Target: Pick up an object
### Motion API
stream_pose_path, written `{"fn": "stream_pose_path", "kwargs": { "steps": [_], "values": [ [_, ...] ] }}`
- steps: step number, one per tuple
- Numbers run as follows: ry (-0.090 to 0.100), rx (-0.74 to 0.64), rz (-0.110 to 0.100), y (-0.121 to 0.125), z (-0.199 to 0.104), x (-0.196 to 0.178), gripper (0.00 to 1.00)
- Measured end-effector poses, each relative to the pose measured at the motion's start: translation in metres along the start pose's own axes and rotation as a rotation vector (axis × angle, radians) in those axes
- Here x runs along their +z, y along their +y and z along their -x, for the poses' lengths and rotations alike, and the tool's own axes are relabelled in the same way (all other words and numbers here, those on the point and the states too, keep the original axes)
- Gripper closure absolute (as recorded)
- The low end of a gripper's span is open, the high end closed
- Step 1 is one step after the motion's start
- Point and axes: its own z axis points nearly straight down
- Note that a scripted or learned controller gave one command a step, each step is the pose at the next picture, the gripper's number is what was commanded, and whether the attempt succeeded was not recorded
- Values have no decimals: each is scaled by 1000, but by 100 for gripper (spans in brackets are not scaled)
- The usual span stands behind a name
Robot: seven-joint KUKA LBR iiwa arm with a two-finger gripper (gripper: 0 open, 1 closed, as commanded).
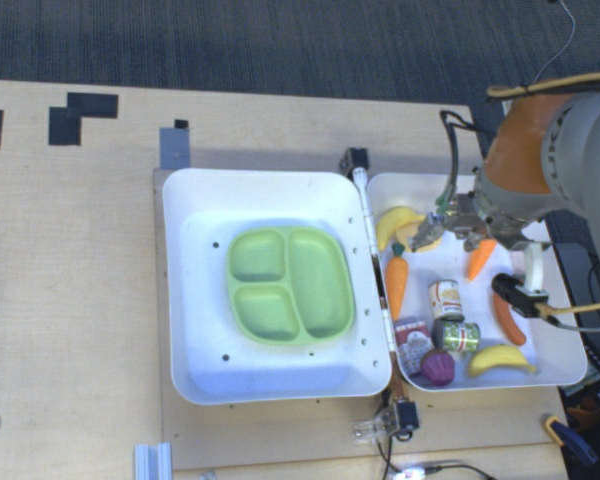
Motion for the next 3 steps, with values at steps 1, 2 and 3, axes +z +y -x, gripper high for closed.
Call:
{"fn": "stream_pose_path", "kwargs": {
  "steps": [1, 2, 3],
  "values": [
    [0, -4, 4, 2, -1, -11, 100],
    [0, -5, 3, 1, -1, -11, 0],
    [0, 16, -11, -34, -3, 33, 0]
  ]
}}
